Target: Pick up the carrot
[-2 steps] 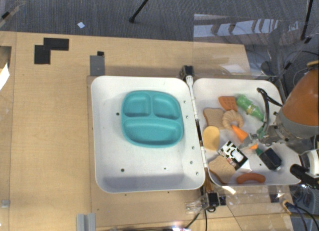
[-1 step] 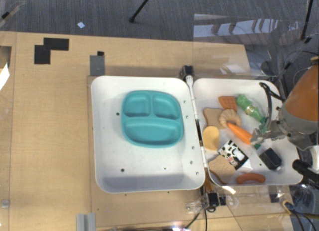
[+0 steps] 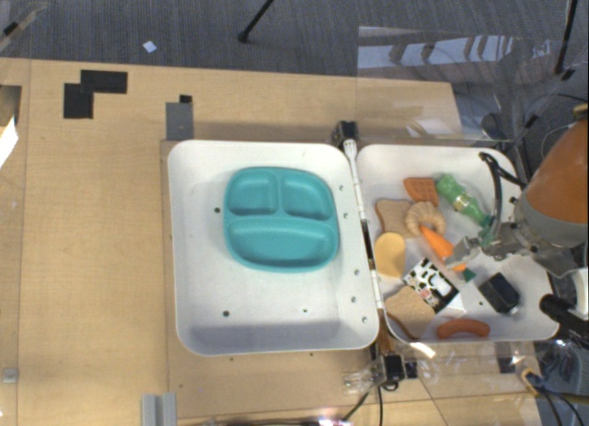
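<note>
While the carrot (image 3: 438,245) lies in the right bin (image 3: 515,321) — long axis slanting upper-left to lower-right — the gripper (image 3: 475,251) sits just beside its lower-right end; whether it grips anything cannot be told.

One fixed camera is looking down at me from above the tabletop (image 3: 92,259), at a slant and from some distance. It is taking in both white bins (image 3: 198,323) together, while my arm (image 3: 561,189) is entering from its right.
</note>
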You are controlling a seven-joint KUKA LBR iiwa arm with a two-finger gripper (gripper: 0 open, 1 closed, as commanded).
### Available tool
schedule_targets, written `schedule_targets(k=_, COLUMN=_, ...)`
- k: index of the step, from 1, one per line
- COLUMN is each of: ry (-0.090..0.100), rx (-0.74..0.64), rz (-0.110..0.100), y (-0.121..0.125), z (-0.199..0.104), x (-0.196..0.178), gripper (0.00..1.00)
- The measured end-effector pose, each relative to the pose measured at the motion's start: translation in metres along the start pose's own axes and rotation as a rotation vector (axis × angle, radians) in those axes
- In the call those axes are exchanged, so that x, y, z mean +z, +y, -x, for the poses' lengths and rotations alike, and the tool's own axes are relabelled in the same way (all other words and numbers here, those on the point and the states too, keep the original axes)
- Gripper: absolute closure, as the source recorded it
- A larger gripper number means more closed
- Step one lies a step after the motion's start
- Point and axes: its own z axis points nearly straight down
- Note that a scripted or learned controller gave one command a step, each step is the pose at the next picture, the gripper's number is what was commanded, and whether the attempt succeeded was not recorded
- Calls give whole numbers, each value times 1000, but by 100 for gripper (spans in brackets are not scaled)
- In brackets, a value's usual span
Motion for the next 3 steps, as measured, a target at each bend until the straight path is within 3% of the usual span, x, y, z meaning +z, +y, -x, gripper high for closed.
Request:
schedule_targets(k=1, ry=16, rx=401, rz=-6, y=31, z=29, x=37, gripper=0)
schedule_targets(k=2, ry=6, rx=742, rz=-7, y=102, z=-26, x=39, gripper=0)
schedule_targets(k=3, ry=2, rx=730, rz=-1, y=103, z=-23, x=25, gripper=100)
